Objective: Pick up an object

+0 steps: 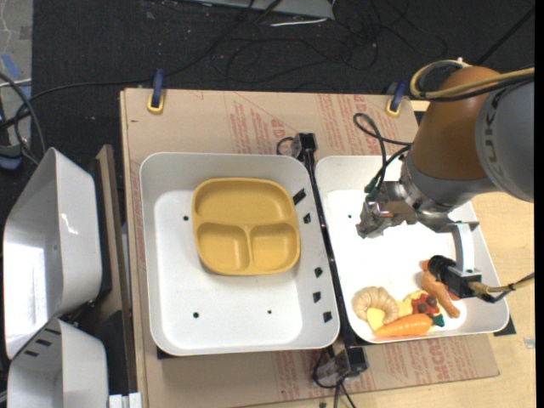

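So the gripper [374,221] hangs over the middle of the right bin [348,177], and honestly I can't tell from where I stand if it's open or clenched. The stuff to grab is all bunched in that bin's near corner, well apart from the gripper: an orange carrot [406,327] lying flat, with a beige ridged piece [374,297] just beside it. Over on the bench [255,113], the left bin [170,313] has a yellow divided plate [246,226] sitting in it.

Yellow divided plate [246,226] in left bin [170,300], toy food [406,325] in right bin [347,185] — arm [459,143] overhead
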